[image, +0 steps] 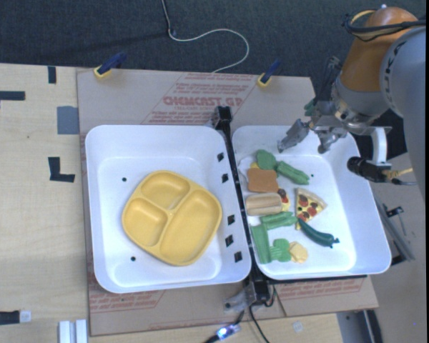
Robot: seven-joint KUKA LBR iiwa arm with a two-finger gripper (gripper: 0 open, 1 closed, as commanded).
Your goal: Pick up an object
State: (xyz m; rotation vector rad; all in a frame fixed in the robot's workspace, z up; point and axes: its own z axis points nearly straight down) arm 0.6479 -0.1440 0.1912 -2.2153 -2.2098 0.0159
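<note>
Two white bins [107, 148] sit side by side; one yellow divided plate [172, 216]; roughly nine toy foods [264, 204].

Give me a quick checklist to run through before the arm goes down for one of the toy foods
1. End effector open: ok, fingers spread.
2. End effector free of any object: ok.
3. Targets within the right bin: ok, toy foods clustered along its left side.
4. End effector above a target: not ok, it hangs over the bin's upper edge, above the green toy.
5. Isolated target: cannot tell; pizza slice looks most separate.
6. Yellow plate out of the way: ok, left bin.
</note>
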